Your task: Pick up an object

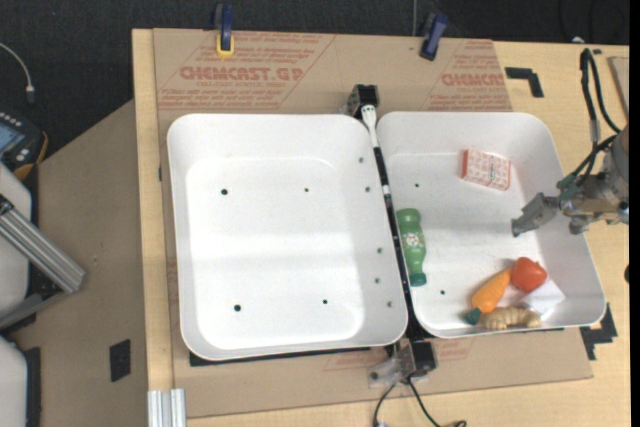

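My gripper (548,223) reaches in from the right and hangs over the right part of the right bin (440,137). It is open, with nothing between its fingers. Just below it in the view lie a red tomato (528,273) and an orange carrot (490,292), touching each other. A beige knobbly piece (510,319) rests against the bin's front wall. A green bottle (410,245) lies along the bin's left wall. Near the back sits a small red-patterned box (486,168), to the upper left of the gripper.
The left bin (270,235) lies beside the right one, with a black divider clamp (364,101) at the back between them. Blue clamps (432,35) hold the cardboard base at the far edge. Cables (595,105) hang at the right.
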Available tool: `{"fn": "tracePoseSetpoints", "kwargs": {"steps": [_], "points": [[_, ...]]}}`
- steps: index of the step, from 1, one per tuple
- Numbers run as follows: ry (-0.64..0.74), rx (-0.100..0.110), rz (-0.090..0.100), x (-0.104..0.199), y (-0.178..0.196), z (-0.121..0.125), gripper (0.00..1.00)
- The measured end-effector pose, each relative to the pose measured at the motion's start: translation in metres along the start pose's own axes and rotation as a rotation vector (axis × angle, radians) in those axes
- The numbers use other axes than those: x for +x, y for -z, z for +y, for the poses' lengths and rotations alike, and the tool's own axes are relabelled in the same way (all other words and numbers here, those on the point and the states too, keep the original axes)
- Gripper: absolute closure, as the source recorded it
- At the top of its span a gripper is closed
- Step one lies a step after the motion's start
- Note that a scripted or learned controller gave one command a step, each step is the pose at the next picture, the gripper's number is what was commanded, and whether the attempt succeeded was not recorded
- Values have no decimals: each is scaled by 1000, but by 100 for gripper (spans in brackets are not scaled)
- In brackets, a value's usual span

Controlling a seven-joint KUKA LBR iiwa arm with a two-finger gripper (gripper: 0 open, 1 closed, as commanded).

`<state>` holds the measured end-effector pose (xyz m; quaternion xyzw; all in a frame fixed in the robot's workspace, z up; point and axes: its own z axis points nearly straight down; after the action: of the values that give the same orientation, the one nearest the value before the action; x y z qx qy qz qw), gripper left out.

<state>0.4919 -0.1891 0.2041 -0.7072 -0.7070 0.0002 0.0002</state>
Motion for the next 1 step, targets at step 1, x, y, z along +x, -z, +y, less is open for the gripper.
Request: {"fn": "tracePoseSetpoints", "kwargs": {"steps": [1], "points": [[1, -4, -2, 0, 11, 1, 100]]}}
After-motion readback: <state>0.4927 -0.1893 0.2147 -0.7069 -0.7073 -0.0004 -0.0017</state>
